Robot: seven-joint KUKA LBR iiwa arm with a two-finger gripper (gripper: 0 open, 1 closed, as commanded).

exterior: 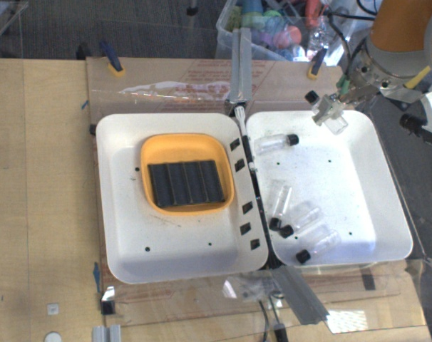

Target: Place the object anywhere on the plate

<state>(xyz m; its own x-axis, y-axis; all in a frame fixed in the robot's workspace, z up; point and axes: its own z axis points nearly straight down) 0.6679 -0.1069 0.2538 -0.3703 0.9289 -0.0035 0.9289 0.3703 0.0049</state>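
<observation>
End effector (335, 114) hangs over the far right corner of the right bin (387, 191), below the grey arm (387, 55) with its orange band. A clear vial (336, 124) with a black cap seems to sit at its tip, but whether the vial is truly between the fingers cannot be told, nor whether they stand apart or together.

Below it in the right bin lie more clear vials with black caps: one (276, 142) near the far left of the bin, one (279, 204) by the divider, another (301, 219) just beside it, and one (317, 246) near the front edge.

Across the divider, the left bin (116, 212) holds an orange plate (186, 148) at its middle, well apart from the end effector. On the plate rests a dark ribbed block (186, 184), lying flat.

Both bins sit side by side on the wooden counter (38, 191). Beyond the counter stands a clear tub (234, 27) of coloured items.
</observation>
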